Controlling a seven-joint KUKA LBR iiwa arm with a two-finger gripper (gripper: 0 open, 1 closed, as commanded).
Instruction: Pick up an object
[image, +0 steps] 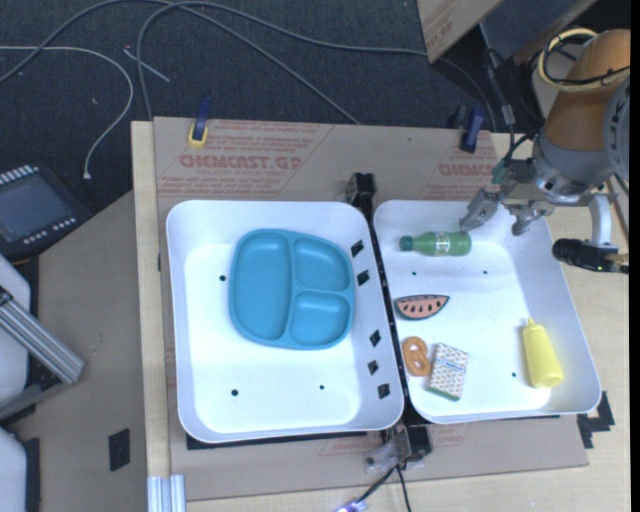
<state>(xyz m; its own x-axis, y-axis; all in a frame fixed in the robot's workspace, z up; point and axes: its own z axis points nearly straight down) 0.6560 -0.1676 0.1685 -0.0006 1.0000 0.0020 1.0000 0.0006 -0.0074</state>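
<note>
The right bin (560, 300) holds a green bottle (437, 243) lying on its side near the back, a watermelon slice (421, 306) in the middle, a pretzel (415, 355) and a small patterned packet (449, 371) near the front, and a yellow bottle (541, 353) at the front right. My gripper (500, 212) hangs over the back of this bin, up and to the right of the green bottle, with its two fingers spread apart and nothing between them.
The left bin (200, 390) carries a blue divided plate (292, 288). Black clips line the divider between the bins (370, 300). Blue clamps (470, 128) hold the board's back edge. Cables lie on the dark floor behind.
</note>
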